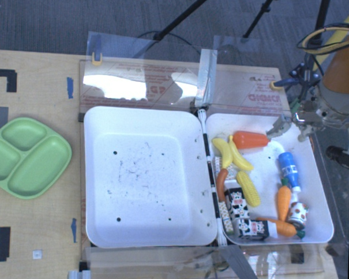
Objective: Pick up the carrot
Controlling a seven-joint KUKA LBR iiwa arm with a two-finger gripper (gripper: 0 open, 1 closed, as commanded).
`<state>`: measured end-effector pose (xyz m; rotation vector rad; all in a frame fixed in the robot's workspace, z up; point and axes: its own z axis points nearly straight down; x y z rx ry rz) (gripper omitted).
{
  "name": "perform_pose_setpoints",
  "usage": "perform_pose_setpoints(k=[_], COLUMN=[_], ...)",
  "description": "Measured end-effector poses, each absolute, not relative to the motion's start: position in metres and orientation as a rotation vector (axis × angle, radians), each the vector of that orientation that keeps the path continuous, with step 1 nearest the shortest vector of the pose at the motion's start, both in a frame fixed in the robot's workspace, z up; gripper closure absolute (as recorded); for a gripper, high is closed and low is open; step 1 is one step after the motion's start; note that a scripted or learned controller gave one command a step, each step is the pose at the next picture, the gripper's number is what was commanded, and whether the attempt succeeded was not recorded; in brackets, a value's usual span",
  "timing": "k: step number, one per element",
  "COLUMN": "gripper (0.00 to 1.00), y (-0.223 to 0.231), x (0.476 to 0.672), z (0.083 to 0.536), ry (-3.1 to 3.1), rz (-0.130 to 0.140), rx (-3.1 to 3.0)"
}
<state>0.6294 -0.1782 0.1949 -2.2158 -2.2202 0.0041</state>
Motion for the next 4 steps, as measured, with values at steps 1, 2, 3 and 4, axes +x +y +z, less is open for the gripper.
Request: perform_pose_setpoints(k=[1, 2, 3, 4], gripper=[0.00, 0.00, 0.00, 0.00], y=[-0.174, -0.151, -0.207, -0.194], x=[0.558, 0.577, 0.535, 0.485], z=[0.165, 0.137, 0.184, 0.135], ry=[-2.259, -2.251, -2.355, -2.494], rz=[0.004, 0.005, 0.002, 0.002], rx=[-2.177, -2.182, -2.075, -1.900])
